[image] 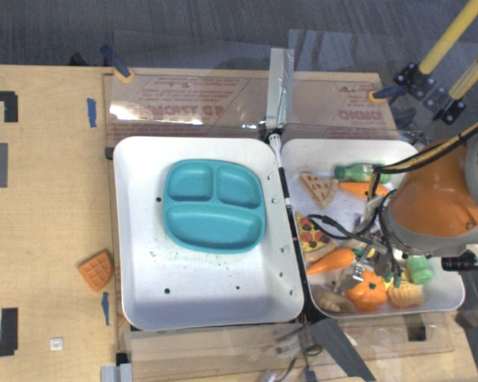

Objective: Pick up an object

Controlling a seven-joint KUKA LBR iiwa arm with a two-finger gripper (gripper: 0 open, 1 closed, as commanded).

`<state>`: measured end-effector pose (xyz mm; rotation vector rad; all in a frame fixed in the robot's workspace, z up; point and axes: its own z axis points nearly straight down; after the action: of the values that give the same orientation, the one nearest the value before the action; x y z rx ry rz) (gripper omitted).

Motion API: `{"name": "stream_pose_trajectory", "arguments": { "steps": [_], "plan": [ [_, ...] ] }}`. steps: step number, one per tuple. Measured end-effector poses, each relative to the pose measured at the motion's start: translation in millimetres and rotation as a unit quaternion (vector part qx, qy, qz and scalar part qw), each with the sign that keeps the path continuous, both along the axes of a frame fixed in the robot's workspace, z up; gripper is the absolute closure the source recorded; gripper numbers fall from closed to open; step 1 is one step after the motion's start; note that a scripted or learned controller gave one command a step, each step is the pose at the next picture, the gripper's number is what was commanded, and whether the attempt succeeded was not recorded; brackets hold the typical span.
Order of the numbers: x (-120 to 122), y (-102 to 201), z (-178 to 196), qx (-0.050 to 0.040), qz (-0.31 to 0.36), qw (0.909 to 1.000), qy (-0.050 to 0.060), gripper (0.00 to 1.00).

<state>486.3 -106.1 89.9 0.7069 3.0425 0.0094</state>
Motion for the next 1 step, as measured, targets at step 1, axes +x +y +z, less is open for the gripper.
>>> {"name": "stream_pose_trajectory", "arguments": {
  "steps": [1],
  "plan": [
    [24.2,-39.1,-0.7,0.0010,-0.072,0.9974,0.003,0.00]
  ]
}}
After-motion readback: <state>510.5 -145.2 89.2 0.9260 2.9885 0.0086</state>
